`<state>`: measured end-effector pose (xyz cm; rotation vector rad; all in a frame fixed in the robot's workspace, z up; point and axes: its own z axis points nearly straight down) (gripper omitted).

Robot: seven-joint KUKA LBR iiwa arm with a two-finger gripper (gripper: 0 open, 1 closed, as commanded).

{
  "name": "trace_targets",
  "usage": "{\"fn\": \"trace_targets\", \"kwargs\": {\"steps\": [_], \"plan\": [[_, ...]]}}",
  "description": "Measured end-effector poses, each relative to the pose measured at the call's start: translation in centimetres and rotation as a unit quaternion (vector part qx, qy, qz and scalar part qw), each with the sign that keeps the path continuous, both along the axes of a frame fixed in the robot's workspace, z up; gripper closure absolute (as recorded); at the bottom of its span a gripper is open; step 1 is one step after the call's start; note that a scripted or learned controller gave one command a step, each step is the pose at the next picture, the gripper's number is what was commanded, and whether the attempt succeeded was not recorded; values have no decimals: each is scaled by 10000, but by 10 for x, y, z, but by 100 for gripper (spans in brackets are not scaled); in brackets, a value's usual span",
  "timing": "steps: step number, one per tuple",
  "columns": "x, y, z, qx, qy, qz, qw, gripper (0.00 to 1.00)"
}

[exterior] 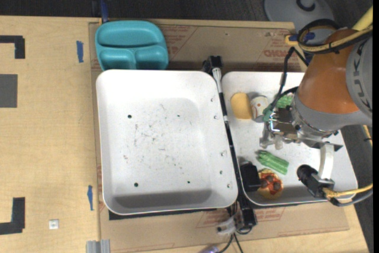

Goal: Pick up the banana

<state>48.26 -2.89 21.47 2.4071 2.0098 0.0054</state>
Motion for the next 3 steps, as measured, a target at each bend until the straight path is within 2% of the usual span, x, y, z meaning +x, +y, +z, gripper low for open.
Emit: {"fn": "trace_targets", "kwargs": {"steps": [1,2,3], "plan": [[1,0,10,-3,-8,5,10000,100],[-4,17,-30,19,50,-817,9966,100],[-3,17,-20,21,43,-813,9967,100]]}}
